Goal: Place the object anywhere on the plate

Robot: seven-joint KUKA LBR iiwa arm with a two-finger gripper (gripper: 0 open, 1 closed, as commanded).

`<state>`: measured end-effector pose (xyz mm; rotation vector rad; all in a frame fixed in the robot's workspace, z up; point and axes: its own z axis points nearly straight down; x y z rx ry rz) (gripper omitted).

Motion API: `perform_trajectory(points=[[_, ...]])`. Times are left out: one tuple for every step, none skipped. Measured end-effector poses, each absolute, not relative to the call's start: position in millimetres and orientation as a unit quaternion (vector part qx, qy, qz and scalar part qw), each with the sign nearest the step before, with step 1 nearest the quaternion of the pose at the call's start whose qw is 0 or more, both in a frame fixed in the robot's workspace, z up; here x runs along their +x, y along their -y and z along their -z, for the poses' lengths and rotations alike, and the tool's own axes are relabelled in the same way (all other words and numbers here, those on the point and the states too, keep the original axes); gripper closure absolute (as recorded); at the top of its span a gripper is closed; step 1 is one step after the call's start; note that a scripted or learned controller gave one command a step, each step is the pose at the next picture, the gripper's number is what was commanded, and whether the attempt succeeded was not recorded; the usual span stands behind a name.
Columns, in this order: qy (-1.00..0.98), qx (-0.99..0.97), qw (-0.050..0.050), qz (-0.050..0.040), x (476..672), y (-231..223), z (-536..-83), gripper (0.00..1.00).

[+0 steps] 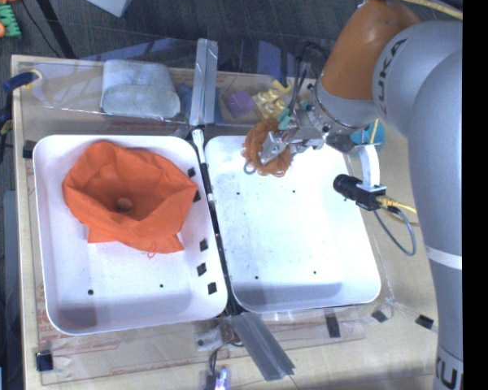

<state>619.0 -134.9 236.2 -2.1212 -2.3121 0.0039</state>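
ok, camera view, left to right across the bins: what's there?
Left bin → orange cloth lying in it → divider between the bins → right bin → brown object at its far edge, at the gripper → arm.

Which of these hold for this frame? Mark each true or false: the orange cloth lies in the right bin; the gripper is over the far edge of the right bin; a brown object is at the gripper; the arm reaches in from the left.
1. The orange cloth lies in the right bin. False: it lies in the left bin.
2. The gripper is over the far edge of the right bin. True.
3. A brown stringy object is at the gripper. True; whether it is gripped cannot be told.
4. The arm reaches in from the view's left. False: from its right.
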Motion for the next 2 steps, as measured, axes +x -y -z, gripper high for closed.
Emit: perform_trajectory(points=[[0.719, -0.695, 0.002, -0.0012, 584.8, 38, -263, 1.00], [0.717, -0.697, 0.002, -0.0028, 611.6, -16, -226, 1.00]])
